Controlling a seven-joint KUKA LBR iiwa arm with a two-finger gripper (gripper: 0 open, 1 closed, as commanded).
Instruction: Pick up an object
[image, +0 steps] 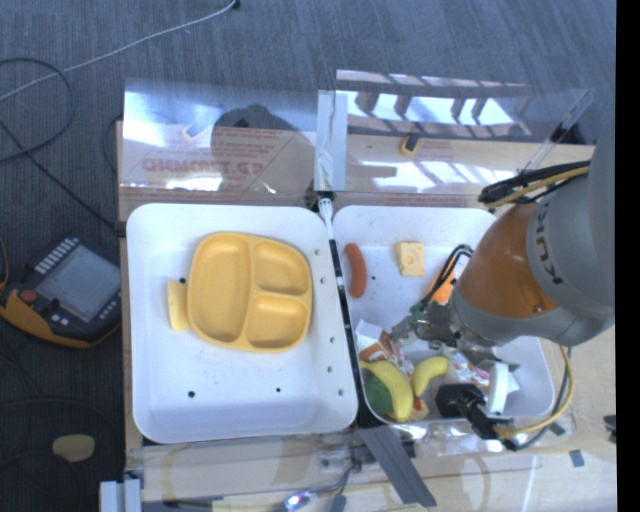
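Note:
The right bin (385, 222) holds a red-brown sausage (354, 270) by its left wall, a pale yellow cheese cube (410, 257) further back, and an orange piece (440, 284) partly under the arm. At the bin's front lie two yellow bananas (431, 371) and a green-yellow fruit (388, 388). My gripper (438, 343) hangs low over this front pile, just above the bananas. The grey and orange wrist hides most of it.
The left bin (142, 330) holds a yellow divided plate (250, 290) with a small yellow piece (177, 305) at its left edge. A clear panel stands behind both bins. A handheld controller (62, 290) lies on the floor at the left.

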